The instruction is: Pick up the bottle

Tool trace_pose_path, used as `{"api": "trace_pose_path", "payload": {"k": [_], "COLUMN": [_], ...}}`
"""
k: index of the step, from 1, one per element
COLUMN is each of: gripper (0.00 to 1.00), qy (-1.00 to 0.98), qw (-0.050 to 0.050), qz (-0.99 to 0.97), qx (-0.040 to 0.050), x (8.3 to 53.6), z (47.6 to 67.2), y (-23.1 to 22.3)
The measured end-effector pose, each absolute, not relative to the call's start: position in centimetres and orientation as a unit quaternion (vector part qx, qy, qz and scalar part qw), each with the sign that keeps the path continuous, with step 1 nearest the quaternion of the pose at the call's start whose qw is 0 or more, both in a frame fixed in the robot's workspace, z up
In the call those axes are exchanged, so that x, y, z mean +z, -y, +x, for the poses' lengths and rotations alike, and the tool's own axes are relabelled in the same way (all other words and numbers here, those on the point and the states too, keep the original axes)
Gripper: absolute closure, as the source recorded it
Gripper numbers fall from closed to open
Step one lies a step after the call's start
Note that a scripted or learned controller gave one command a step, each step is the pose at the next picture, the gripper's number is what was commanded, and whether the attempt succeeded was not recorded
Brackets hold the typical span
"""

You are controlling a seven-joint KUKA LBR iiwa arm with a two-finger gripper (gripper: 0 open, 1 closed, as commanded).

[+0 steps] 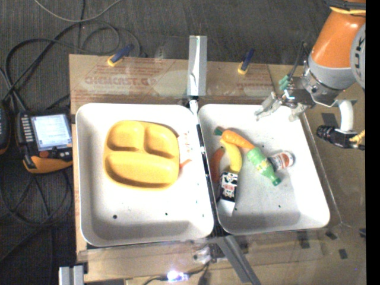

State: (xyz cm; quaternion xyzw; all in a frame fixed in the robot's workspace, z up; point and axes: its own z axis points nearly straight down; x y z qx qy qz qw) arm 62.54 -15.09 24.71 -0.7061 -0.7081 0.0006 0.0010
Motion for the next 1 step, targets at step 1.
{"api": "trace_pose_path", "payload": {"k": [1], "gripper": [0.0], "qy": [0.626], "qw": [-0.011], "qz": [-0.78], "qx": [-0.0081], "x": [13.1], "z": [58.55], "y": [18.78]}}
